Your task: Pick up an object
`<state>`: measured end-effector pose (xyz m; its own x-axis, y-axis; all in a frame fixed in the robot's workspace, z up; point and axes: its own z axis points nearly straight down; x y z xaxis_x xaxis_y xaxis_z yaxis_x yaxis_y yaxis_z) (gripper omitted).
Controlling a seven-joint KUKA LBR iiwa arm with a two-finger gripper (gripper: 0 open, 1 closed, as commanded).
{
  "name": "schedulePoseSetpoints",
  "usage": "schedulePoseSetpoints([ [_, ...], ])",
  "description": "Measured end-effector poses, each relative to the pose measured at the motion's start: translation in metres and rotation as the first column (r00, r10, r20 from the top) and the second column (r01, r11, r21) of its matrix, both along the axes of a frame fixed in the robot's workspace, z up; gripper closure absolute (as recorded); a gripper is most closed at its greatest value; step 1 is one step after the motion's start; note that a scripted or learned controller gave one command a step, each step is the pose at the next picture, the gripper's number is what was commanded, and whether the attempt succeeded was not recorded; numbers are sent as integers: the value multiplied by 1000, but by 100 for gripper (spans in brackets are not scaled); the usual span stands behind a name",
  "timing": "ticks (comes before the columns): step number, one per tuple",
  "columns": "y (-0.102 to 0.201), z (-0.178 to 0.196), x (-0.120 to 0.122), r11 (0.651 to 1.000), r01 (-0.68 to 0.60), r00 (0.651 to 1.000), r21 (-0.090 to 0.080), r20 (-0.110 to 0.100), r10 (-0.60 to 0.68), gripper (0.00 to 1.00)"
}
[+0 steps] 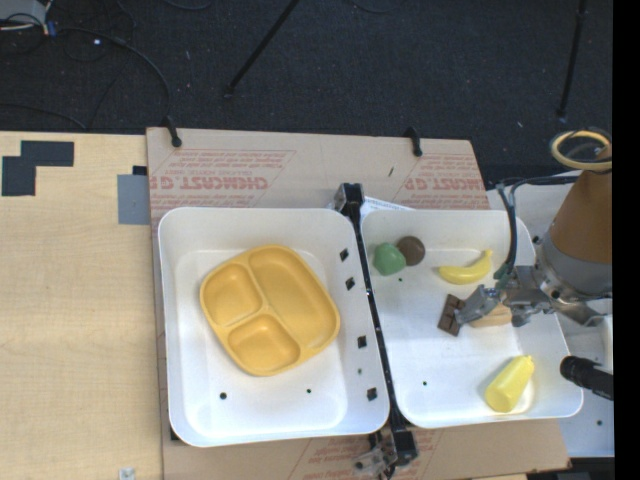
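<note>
My gripper (488, 303) hangs low over the middle of the right bin (430, 408), reaching in from the right below the arm's orange band. A small dark brown block (450, 318) lies just left of the gripper tip, and a tan piece (492, 318) sits right beneath it. Whether either one is held cannot be made out. A yellow banana (467, 269) lies just behind the gripper. Further left at the back are a green round object (389, 259) and a brown ball (411, 250). A yellow object (509, 384) rests at the front right.
The left bin (190, 388) holds a yellow three-part plate (268, 308). A black divider (366, 308) runs between the two bins. Cardboard (300, 173) lies under the bins, and a wooden bench surface (70, 318) stretches to the left.
</note>
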<state>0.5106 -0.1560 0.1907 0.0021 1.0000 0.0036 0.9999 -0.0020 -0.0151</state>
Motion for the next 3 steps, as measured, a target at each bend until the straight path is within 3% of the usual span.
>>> schedulePoseSetpoints([
  [1, 0, 5, 3, 1000, -2, 1000, -2, 11, 2, 0],
  [2, 1, -56, -6, 1000, -2, 1000, 0, 5, 2, 0],
  [3, 1, -104, -6, 1000, -2, 1000, -2, 13, 2, 0],
])
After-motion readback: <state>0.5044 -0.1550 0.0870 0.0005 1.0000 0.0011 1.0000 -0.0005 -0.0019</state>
